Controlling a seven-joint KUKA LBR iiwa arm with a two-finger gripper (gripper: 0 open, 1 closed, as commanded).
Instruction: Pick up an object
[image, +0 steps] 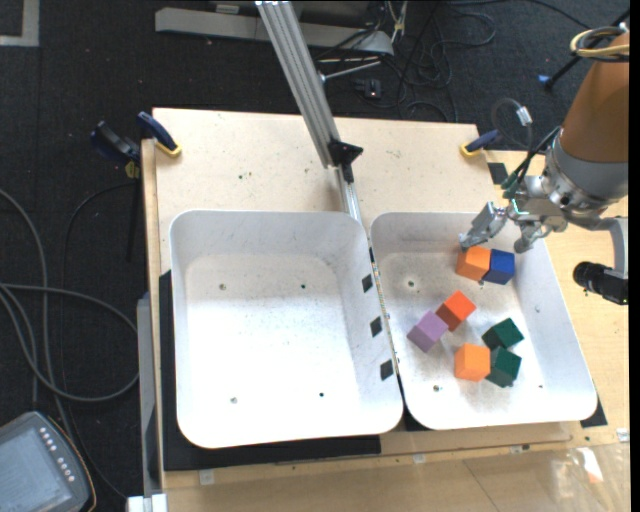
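Orange block (474, 263) and blue block (500, 267) just below gripper (505, 233); gripper fingers spread, holding nothing.

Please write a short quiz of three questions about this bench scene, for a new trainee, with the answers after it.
1. True or false: all the blocks lie in the right bin.
2. Which block touches the blue block? A) the purple block B) an orange block C) a green block
3. Fill in: the gripper hangs over the ____ end of the right bin, above the orange and blue pair.

Key:
1. True; the left bin holds no blocks.
2. B.
3. Far; its fingers are spread, with nothing between them.
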